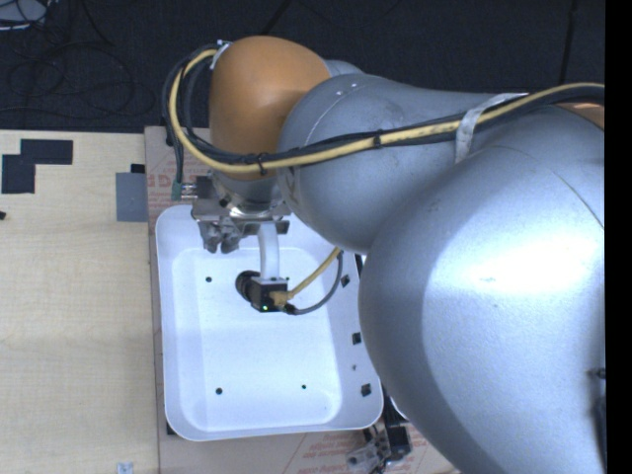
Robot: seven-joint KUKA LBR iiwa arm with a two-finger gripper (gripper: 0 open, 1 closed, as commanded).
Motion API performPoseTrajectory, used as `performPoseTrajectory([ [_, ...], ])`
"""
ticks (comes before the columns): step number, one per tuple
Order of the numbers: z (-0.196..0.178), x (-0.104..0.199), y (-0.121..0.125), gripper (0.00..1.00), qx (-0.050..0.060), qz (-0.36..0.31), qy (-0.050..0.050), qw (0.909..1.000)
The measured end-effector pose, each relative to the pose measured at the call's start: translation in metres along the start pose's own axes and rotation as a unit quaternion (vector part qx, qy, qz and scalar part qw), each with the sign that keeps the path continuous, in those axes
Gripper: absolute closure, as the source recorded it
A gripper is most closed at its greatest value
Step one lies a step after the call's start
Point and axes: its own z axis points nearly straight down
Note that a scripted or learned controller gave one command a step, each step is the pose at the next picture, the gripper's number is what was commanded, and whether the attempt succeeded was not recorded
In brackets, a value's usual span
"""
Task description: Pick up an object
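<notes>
Whether the gripper (pixel 221 244) is open or closed cannot be told from this slant, and nothing is seen held in it. It hangs over the far left part of the left bin (pixel 183 363), close to the far wall. Which object it should take cannot be told: the white floor beneath bears a few small dark specks (pixel 218 392), too small to name, and the arm (pixel 474 265) covers everything to the right. The step likely calls for a definite target first, then a straight descent clear of the far wall. On the wooden bench (pixel 69 294) to the left, a grey patch (pixel 130 196) and black shapes (pixel 38 161) lie well apart, no hindrance.
</notes>
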Motion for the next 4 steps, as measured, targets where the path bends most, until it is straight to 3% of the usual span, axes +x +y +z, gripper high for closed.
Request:
performPoseTrajectory([
  [1,-0.065,-0.002,-0.020,1.00,-0.001,0.001,0.001,1.0000],
  [2,-0.061,-0.014,0.022,1.00,-0.001,0.003,0.000,1.0000],
  [3,-0.114,-0.001,0.026,1.00,-0.002,0.001,0.001,1.0000],
  [4,0.086,-0.014,0.022,1.00,0.008,0.003,-0.003,1.0000],
])
